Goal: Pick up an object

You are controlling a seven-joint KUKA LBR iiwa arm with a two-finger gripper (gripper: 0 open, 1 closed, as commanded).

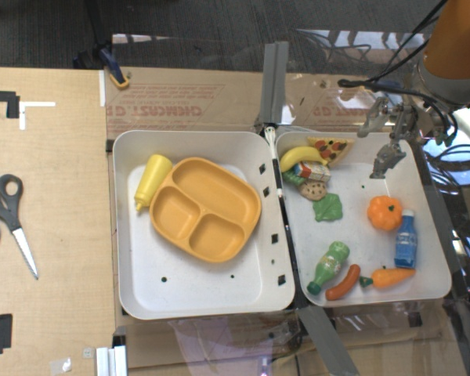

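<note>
Gripper above the toy bin, nothing picked yet

Bins sit side by side so the arm (454, 37) can reach both from the right. The left bin (141, 288) holds an orange tray (205, 208) with a yellow bottle (151, 180) against its edge. The right bin (352, 218) carries the candidates, loosely scattered: banana (299, 157), pizza slice (330, 147), pumpkin (385, 212), blue bottle (406, 243), green bottle (330, 265), sausage (342, 283), carrot (392, 276). The gripper (385, 161) hangs over that bin's far right part, near the pumpkin, with nothing between its fingers; whether they are spread or closed I cannot tell.
</note>
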